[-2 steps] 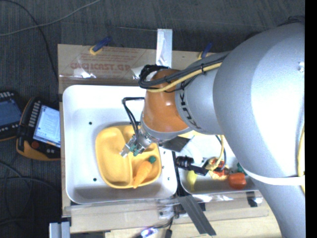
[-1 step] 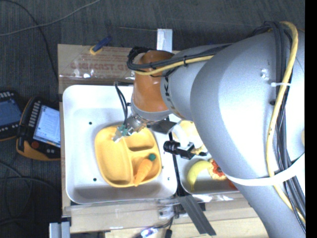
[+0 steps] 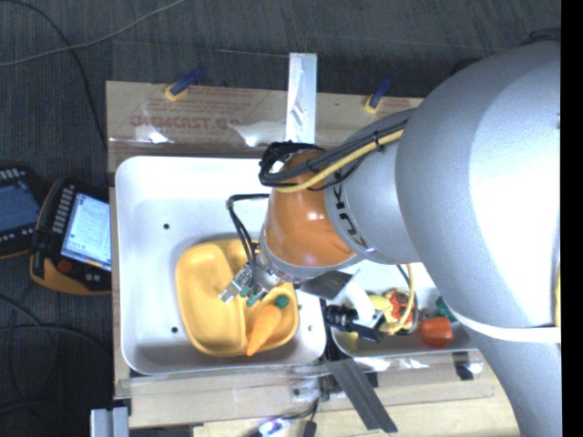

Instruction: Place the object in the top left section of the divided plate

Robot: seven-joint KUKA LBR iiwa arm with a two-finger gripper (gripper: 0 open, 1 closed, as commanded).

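In the left of the two shallow white plastic bins (image 3: pixel 146 244), toward its near edge, lies the yellow divided plastic plate (image 3: pixel 205 289), and the two-finger gripper (image 3: pixel 241 288) hangs over the plate's right side. The grey arm with its orange band (image 3: pixel 305 230) covers much of the bin's right half, so I cannot tell the gripper's opening or whether it grasps anything.

The orange toy carrot with a green top (image 3: pixel 264 326) rests on the plate's near right part, just beside the gripper and slightly nearer the camera. Its long axis runs diagonally: the green top points far and right, the narrow tip near and left. Judging by this, the carrot is not in the far left section, so it likely needs shifting there.
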